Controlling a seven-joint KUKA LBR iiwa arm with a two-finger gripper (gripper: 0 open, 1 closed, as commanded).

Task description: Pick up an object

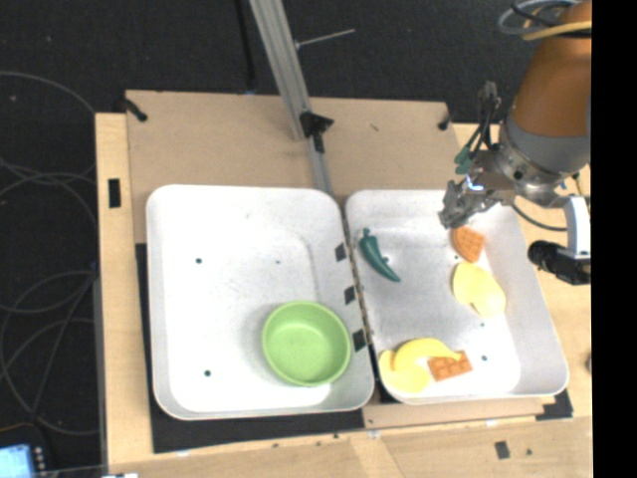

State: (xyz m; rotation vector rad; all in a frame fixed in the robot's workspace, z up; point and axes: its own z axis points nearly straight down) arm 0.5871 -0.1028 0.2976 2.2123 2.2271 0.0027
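While the grey arm with its orange band is reaching in from the upper right of the frame, its pincer is hanging low over the upper part of the right-hand shallow white bin. Whether the pincer is open or closed cannot be told from this slant, since the dark metal parts are blurring together.

Just below the pincer, a small orange waffle-textured block is lying on the bin floor, touching or nearly touching the tool's lower end. It is looking like the thing being gone for, because the pincer is sitting almost directly above it. Nothing is showing it as lifted; it is resting flat in the bin.

Other pieces are sharing that bin. A pale yellow rounded plastic piece is lying just beside the orange block, lower in the frame, close enough that it could be getting nudged during a descent. A teal curved plastic piece, pepper-like in shape, is lying near the bin's left wall, well apart from the pincer. At the lower edge, a bright yellow rounded plastic piece is lying with a second orange waffle-textured block resting against it.

In the left-hand white bin, a light green plastic bowl is sitting upright toward the lower right corner. A slanted grey metal rail is crossing the tan worktop toward the gap between the bins, clear of the arm's side.
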